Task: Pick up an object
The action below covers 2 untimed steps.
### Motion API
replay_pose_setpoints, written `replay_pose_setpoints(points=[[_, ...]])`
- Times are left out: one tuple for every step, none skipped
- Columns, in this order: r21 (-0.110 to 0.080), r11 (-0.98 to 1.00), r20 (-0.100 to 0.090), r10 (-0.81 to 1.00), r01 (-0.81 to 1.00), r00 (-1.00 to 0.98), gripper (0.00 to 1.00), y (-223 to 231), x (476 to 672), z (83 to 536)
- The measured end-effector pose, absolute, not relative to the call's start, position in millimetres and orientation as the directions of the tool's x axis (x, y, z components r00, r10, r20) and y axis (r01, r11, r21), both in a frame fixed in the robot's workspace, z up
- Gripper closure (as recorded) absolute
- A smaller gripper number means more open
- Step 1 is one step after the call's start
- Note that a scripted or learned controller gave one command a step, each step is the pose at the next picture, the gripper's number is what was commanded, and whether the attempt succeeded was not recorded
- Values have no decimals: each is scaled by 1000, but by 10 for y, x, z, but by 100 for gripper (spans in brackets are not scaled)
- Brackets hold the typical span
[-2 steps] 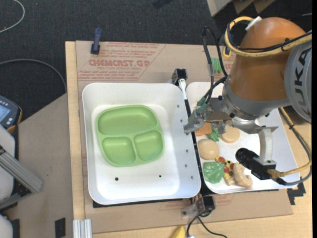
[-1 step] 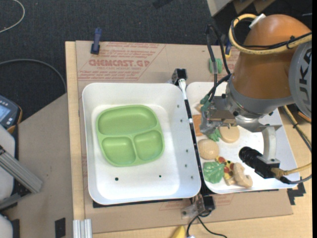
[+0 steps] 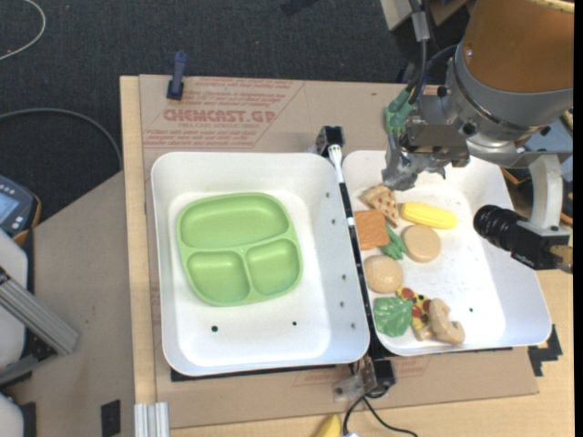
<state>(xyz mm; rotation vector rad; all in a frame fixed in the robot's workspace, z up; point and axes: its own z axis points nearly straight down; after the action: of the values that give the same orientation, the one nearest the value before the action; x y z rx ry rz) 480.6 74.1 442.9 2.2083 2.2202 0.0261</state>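
- Toy food is seen piled at the near end of the right bin (image 3: 510,285): a green leafy piece (image 3: 393,314), a peanut-shaped piece (image 3: 445,322) and some small red and yellow bits between them.
- Further up, a pale round piece (image 3: 384,274), a tan disc (image 3: 422,243) and an orange cracker-like square (image 3: 371,228) are laid close together along the bin's left side, with a yellow corn cob (image 3: 429,215) and a spotted pizza-slice piece (image 3: 382,202) just beyond.
- Left bin (image 3: 168,244) is taken up by a green divided tray (image 3: 239,248), well apart from the food.
- Nothing looks picked yet, so the approach step is probably in hand. Pizza slice and corn seem the likeliest targets.
- Gripper (image 3: 398,177) is held just above and behind the pizza slice, pointed down at a slant. Whether it is spread or closed can't be told, and nothing is seen held in it.
- Next move would likely call for a short drop onto one piece, kept clear of its neighbours, since everything is packed tight.
- Arm (image 3: 519,53) is reached in from the far right, wrist bent down over the bin's far end.
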Motion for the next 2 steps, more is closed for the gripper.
replay_pose_setpoints(points=[[-16, 4, -2, 1000, 1000, -4, 100, 1202, 4771, 2969], [1, 1, 0, 1000, 1000, -1, 100, 1180, 4796, 3154]])
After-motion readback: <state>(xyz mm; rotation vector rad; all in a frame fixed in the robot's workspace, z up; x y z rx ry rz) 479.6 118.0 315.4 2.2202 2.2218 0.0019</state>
